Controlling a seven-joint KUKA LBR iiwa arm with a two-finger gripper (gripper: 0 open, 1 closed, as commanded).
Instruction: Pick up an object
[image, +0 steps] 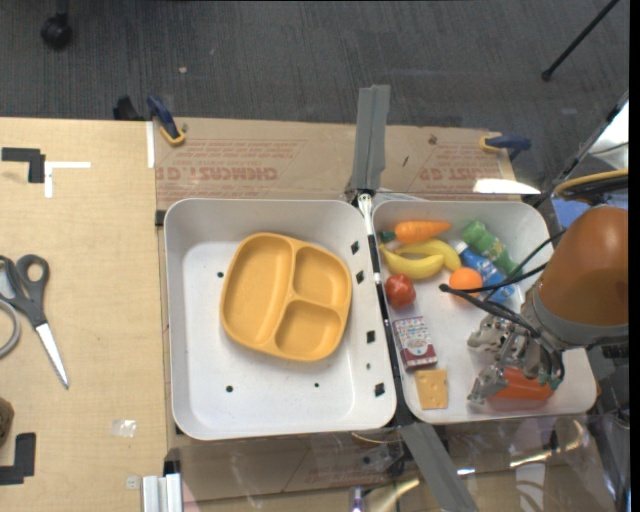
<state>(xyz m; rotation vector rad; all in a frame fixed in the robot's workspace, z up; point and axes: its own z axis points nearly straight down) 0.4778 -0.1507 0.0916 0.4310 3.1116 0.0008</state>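
I see the tool (508, 368) low in the right white bin (560, 405), directly over a red-orange plastic piece (522, 390); I cannot tell its finger state. Nearby lie one yellow cheese wedge (432, 389), one red packet (414, 341), one banana (412, 263), one carrot (422, 230). One yellow divided plate (286, 296) sits in the left bin (190, 400).

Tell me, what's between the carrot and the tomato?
The banana lies between the carrot above and the tomato below, in the right bin, as the camera view shows.
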